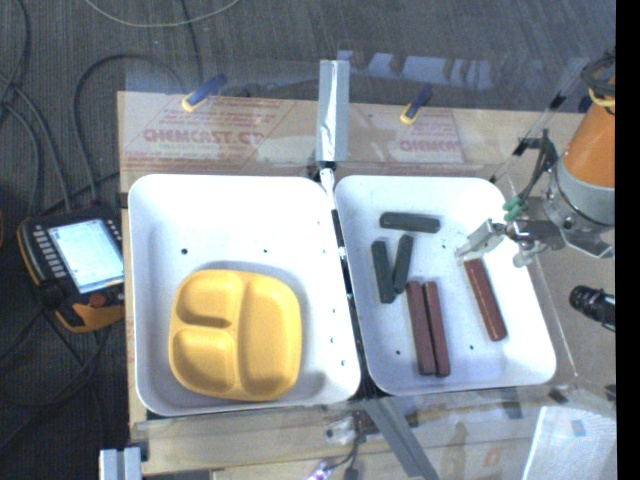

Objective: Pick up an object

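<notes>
The right bin [520,363] holds several bars. A dark grey bar [410,223] lies crosswise near the back, and two more dark grey bars [383,271] [402,260] lean together below it. Two brown bars [415,326] [436,326] lie side by side toward the front. A single brown bar [485,298] lies at a slant near the right wall. My gripper [501,246] hangs over the right bin's back right part, just above that single bar's far end. Its fingers [477,241] are spread open with nothing between them.
The left bin [150,218] holds a yellow divided plate [238,331]. A metal post [333,118] stands behind the seam between the bins. A control pendant [75,258] and cables lie on the floor to the left. Two clamps [203,92] [416,105] sit on the board behind.
</notes>
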Controlling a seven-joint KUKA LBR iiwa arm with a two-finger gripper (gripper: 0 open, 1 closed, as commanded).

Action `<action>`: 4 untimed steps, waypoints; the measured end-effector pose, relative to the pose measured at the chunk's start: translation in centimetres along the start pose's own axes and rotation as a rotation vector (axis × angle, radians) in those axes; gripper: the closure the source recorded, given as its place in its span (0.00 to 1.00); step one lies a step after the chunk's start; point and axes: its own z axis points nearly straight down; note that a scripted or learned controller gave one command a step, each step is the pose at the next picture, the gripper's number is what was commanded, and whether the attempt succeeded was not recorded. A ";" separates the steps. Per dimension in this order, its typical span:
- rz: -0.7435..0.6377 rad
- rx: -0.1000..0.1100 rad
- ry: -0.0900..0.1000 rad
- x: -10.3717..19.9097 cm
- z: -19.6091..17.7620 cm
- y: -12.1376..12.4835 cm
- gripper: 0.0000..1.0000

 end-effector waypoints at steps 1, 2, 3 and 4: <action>-0.144 -0.001 -0.001 -7.0 8.2 3.7 0.00; -0.234 -0.008 0.003 -6.5 17.1 3.9 0.00; -0.233 -0.005 0.004 -6.5 16.4 3.8 1.00; -0.186 -0.002 -0.002 -4.4 5.7 5.6 1.00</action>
